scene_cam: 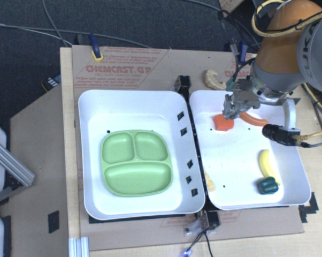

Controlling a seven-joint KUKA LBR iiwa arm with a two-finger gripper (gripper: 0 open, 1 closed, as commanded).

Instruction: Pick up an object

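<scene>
An orange block (223, 123), the object nearest the gripper, lies near the back edge of the right bin (241, 170). The gripper (231, 110) hangs directly over it, its fingertips at the block's upper edge. From this angle you cannot tell whether the gripper is released or clenched, or whether it is touching the block. Above the gripper, the grey arm (281, 63) with its orange band reaches in from the right side of the view.

Just right of the block, partly under the arm, lies a long orange piece shaped like a carrot (253, 119). Further right, a black cylinder on a cable (281, 134) hangs over the bin's right rim. Toward the front right corner of the same bin, a yellow banana (265, 163) lies with a dark green object (267, 185) touching its near end.

The left bin (91, 143) holds a pale green divided plate (136, 161) with three compartments. Both bins sit side by side on a cardboard sheet (118, 66) covering the bench. A small cream-coloured object (215, 80) rests on the cardboard behind the right bin.
</scene>
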